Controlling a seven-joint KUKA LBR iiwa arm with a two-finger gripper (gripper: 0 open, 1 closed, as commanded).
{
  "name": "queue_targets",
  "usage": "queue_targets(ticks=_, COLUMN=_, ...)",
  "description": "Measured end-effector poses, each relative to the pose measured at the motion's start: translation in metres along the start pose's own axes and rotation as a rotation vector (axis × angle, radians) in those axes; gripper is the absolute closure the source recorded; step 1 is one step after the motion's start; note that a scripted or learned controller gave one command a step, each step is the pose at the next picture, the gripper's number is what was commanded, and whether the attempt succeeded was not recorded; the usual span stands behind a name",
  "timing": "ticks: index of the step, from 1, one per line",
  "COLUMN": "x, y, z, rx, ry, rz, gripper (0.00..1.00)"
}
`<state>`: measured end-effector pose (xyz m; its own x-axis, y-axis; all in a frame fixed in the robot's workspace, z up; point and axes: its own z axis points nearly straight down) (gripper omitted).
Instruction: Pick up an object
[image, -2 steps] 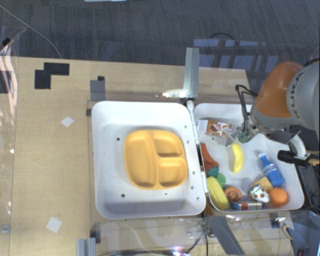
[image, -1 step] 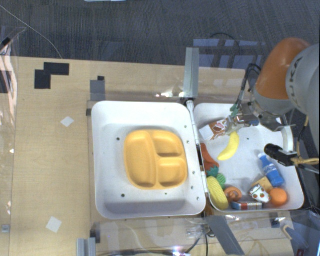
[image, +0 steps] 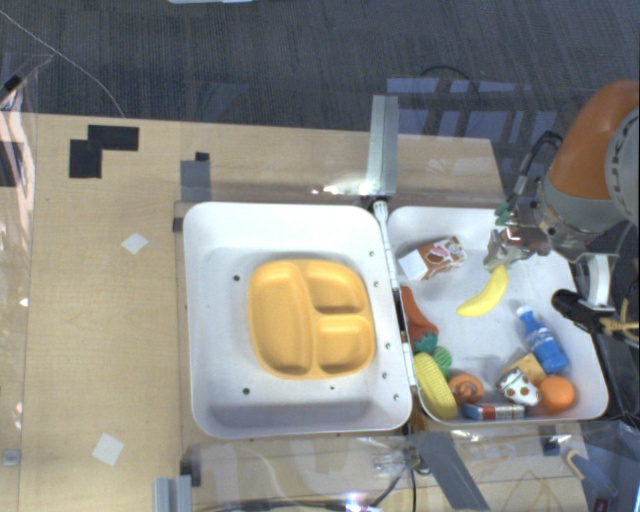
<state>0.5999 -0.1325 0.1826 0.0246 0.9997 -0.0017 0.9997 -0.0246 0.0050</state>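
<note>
Here gripper above top end of banana in right bin; open or closed, cannot tell. Risk: curved banana slips, grasp off-centre.

Cut off at the right edge of the frame: most of the arm; too small to read: print on the snack packet; partly buried at lower right: small carton

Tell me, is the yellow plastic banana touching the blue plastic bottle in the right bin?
Apart. The camera view shows bare white bin floor between the yellow plastic banana and the blue plastic bottle, which lies nearer the bin's right wall.
</note>
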Motion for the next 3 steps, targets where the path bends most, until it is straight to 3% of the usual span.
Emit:
queue_targets(ticks=1, x=-0.045, y=-0.039, z=0.072, rx=0.008, ry=0.000, rz=0.157, gripper=1.00)
queue_targets(ticks=2, x=-0.043, y=-0.038, z=0.070, rx=0.004, ry=0.001, rz=0.155, gripper=0.00)
queue_targets(ticks=3, x=0.021, y=-0.067, z=0.092, rx=-0.003, ry=0.001, rz=0.381, gripper=0.00)
